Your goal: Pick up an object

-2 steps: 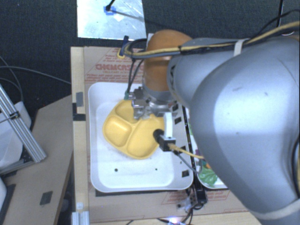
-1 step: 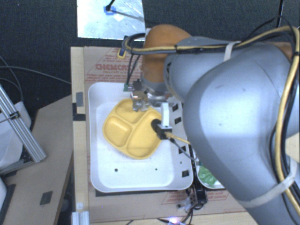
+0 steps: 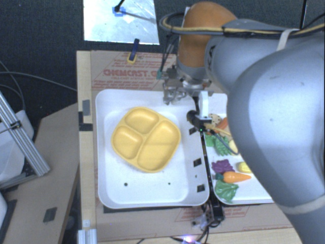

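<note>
Fingers of the gripper (image 3: 173,96): spread unreadable, cannot tell. Yellow divided plate (image 3: 145,139) lies in the left bin (image 3: 109,187), near the gripper, which is over the bin's far edge. Right bin (image 3: 249,200): carrot (image 3: 236,177), purple grapes (image 3: 221,165), green leaf (image 3: 226,191).

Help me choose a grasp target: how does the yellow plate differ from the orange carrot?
The yellow plate lies in the left bin; the orange carrot lies in the right bin. The plate is far larger, a shallow dish with three compartments; the carrot is a small tapered piece. The plate lies alone in its bin; the carrot is crowded by purple grapes and a green leaf. Both rest in white bins.
</note>
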Robot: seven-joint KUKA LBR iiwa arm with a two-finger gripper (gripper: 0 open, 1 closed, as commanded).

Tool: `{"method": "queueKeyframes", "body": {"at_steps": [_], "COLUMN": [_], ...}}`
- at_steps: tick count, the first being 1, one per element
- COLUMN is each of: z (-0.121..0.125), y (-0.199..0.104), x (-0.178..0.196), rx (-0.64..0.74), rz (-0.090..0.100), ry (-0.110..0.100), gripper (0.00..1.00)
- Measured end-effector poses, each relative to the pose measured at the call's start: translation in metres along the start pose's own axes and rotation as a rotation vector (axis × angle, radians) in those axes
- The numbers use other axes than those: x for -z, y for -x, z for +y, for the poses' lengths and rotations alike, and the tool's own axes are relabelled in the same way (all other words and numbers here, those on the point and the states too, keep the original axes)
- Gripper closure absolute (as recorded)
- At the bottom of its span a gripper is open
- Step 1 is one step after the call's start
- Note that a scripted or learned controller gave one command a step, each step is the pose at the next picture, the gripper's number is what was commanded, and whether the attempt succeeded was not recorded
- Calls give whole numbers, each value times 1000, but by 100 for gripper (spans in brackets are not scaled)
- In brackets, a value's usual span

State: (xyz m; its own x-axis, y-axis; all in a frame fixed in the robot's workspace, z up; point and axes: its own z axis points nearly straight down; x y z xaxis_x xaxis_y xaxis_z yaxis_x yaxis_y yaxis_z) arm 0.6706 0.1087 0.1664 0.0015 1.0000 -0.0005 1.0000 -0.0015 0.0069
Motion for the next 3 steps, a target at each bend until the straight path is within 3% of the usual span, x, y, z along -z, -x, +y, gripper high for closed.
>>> {"method": "queueKeyframes", "body": {"at_steps": [1,2,3], "z": [-1,-72,-137], "y": [147,58,-41], "x": [20,100,118], "rx": [-10,12,17], "rz": [-7,4,6], "ry": [-2,-1,-6], "gripper": [100,100,100]}}
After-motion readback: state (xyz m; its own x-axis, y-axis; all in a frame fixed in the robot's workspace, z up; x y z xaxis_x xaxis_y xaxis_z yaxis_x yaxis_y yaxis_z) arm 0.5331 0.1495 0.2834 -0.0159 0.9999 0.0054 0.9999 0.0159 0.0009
